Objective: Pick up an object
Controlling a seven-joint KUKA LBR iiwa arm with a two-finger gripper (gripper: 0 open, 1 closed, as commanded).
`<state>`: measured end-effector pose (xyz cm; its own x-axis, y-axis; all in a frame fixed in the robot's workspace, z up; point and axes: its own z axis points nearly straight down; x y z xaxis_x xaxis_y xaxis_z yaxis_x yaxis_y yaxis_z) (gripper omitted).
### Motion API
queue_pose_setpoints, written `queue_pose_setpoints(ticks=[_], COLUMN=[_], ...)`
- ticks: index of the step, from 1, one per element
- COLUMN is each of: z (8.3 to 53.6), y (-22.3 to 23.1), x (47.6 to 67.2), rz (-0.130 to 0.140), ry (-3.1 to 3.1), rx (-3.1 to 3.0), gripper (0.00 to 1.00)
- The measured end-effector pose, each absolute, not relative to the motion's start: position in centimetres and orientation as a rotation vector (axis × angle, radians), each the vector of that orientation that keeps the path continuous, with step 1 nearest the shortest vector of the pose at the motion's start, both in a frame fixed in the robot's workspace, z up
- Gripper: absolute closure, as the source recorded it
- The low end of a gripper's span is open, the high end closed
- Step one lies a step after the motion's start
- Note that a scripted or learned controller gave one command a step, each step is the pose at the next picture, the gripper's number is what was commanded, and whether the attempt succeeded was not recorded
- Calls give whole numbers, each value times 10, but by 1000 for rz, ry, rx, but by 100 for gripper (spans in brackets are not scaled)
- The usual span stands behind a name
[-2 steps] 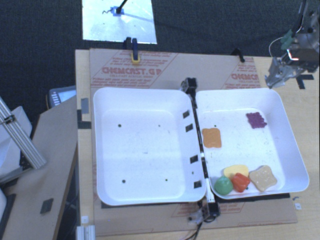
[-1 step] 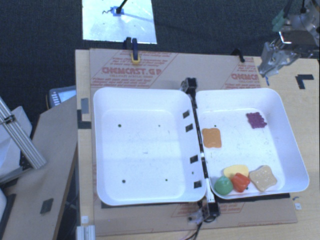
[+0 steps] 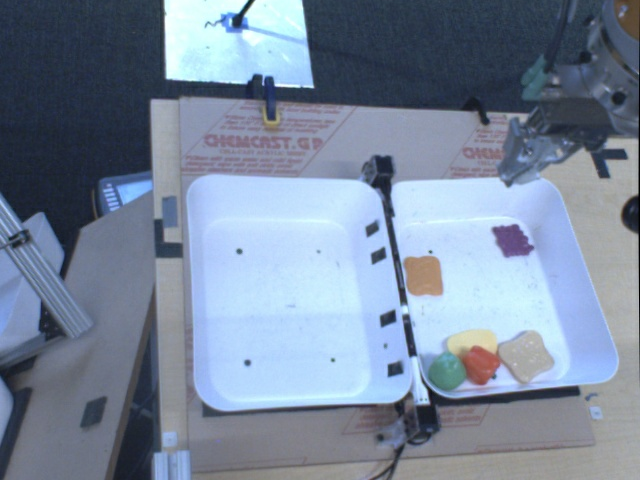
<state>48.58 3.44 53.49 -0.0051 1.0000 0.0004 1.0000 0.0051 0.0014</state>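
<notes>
The right bin [image 3: 560,218] holds several small objects. A purple grape cluster [image 3: 512,239] lies toward its far right, and an orange slab [image 3: 424,275] sits near its left wall. At the near edge lie a green ball [image 3: 446,371], a red piece [image 3: 481,364], a yellow piece [image 3: 470,342] and a tan bread slice [image 3: 526,355]. My gripper [image 3: 519,165] hangs over the far right rim of this bin, above and behind the grape cluster, with nothing seen between its fingers.
The left bin [image 3: 200,298] lies beside the right one, with black clips [image 3: 379,256] along the shared wall. A yellow-tipped clamp [image 3: 268,103] stands behind the bins on the brown board. A shiny metal plate [image 3: 238,28] lies farther back.
</notes>
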Motion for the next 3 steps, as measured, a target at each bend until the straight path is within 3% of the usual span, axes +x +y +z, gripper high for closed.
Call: queue_pose_setpoints(ticks=[1, 2, 3], z=[465, 522, 536], y=[-17, 22, 60], x=[487, 487, 487], rz=[-1, 9, 6], ry=[2219, 2226, 2227], rx=[2223, 2211, 2213], gripper=[100, 100, 100])
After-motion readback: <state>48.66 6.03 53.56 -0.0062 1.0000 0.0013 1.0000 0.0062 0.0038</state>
